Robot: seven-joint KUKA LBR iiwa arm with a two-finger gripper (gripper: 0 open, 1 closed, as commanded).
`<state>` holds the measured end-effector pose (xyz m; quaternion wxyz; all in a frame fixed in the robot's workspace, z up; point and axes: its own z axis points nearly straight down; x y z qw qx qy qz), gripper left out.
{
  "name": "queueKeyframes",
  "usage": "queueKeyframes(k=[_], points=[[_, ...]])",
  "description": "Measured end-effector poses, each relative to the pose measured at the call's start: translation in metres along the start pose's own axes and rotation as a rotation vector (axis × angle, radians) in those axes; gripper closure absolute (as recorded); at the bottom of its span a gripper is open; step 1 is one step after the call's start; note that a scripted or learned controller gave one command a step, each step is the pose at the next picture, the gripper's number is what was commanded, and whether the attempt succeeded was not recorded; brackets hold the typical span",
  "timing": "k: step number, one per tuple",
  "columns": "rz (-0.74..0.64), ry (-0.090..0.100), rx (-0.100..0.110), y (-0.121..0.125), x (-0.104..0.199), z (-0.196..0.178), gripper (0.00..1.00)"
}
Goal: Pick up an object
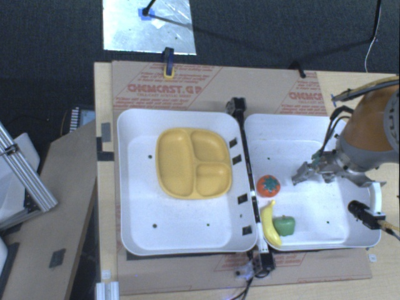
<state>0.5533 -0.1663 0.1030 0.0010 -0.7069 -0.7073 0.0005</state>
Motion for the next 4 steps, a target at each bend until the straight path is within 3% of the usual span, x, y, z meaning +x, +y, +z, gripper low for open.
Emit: queueKeyframes(k=[1,4], points=[[0.0,-0.002,-0.005,0.002,-0.001,-0.013,1.0],[-0.004,-0.003,-0.009,0.009,0.001,-0.161,1.0]])
